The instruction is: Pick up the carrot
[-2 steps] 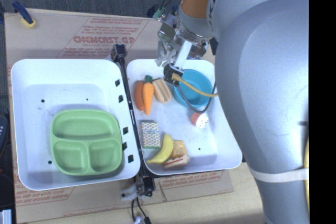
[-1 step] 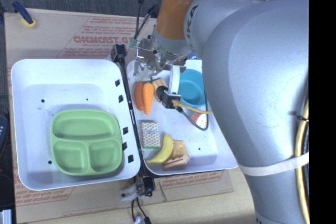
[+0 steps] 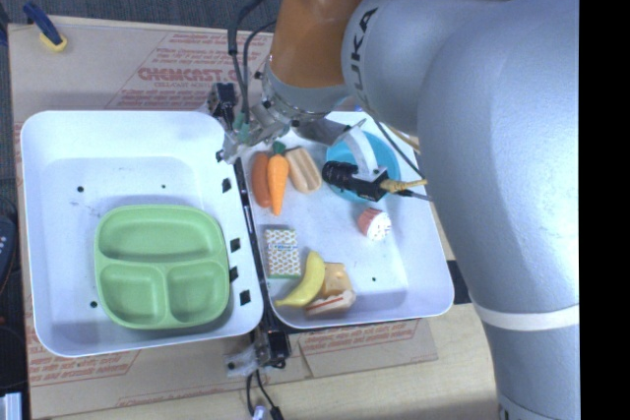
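Note:
The carrot is orange with a small green top. It lies pointing down the view near the left wall of the right bin. A darker orange-red sausage-like piece lies right against its left side. My gripper hangs just above and to the left of the carrot's green end, over the bin's back left corner. Nothing shows between the gripper and the carrot, and the wrist hides much of the gripper.
A tan bun lies right of the carrot, then a blue bowl. A red-and-white piece, a patterned block, a banana and toast lie nearer the front. The left bin holds a green divided plate.

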You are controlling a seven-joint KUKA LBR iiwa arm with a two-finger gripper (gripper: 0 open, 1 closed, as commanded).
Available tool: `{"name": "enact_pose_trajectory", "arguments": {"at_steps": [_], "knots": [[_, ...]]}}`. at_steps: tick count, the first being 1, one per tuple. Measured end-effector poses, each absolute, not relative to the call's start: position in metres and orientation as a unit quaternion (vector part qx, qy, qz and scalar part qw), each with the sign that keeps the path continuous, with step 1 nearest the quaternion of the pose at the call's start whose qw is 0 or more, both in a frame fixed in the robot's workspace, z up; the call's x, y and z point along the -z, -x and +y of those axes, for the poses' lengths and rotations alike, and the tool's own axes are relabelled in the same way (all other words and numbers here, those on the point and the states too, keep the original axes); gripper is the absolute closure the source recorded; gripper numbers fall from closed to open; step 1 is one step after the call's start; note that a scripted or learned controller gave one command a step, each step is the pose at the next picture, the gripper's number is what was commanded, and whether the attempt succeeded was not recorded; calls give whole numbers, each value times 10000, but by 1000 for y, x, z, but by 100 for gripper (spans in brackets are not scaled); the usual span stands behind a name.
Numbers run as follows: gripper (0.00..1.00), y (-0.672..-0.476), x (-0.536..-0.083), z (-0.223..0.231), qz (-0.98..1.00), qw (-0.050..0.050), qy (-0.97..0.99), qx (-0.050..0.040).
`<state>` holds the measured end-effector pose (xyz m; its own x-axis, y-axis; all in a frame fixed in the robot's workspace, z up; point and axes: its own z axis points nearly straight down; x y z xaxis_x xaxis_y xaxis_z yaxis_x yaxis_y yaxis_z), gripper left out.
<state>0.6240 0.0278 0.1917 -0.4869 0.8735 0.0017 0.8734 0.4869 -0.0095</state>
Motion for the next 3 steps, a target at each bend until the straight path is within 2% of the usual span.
{"name": "enact_pose_trajectory", "arguments": {"at_steps": [1, 2, 3], "knots": [[100, -625, -202, 28, -8644, 37, 5028, -59], [100, -609, -192, -35, -7587, 35, 6514, -45], [0, -609, -192, -35, -7589, 34, 6512, -44]]}}
